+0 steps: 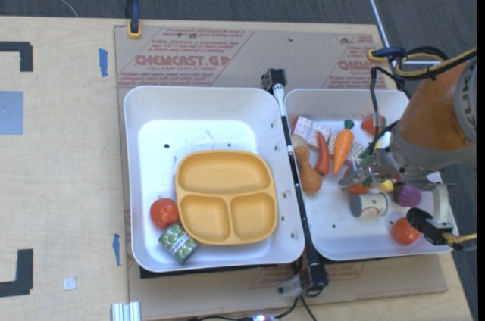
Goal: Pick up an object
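Observation:
The arm reaches in from the right, and its gripper point(362, 176) hangs low over the middle of the right bin point(333, 230), in a cluster of toy foods. An orange carrot point(342, 148) and a red chili point(323, 153) lie just left of it. A white cup point(369, 204) lies on its side directly below it. A purple piece point(408, 195) and a small yellow piece point(387, 184) sit at its right. The wrist and arm hide what lies under the gripper.
The right bin also holds a brown potato-like piece point(307, 169), a red-and-white packet point(307, 127), a red piece point(370, 124) and a red-orange ball point(404, 231). In the left bin point(136, 160) are a yellow divided plate point(226, 194), a tomato point(163, 212) and a green box point(177, 242).

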`<move>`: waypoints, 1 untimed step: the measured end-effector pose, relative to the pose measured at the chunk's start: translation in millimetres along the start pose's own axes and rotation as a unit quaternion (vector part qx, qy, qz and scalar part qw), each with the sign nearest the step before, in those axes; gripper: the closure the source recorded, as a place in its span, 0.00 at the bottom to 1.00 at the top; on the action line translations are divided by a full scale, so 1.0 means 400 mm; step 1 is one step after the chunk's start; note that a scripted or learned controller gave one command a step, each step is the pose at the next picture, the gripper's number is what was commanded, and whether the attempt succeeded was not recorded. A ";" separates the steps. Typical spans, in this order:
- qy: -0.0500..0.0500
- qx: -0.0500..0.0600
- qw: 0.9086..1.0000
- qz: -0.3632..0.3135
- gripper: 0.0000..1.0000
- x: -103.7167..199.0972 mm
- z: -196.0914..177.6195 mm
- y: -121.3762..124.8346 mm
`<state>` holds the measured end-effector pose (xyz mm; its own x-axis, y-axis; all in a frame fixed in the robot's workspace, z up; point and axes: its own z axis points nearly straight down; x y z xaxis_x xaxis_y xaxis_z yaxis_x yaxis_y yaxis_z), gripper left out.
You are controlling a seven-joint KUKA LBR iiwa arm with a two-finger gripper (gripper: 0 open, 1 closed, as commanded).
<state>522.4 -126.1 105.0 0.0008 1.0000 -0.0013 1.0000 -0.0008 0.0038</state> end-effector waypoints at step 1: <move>0.001 0.001 1.000 -0.001 1.00 0.154 -0.201 -0.052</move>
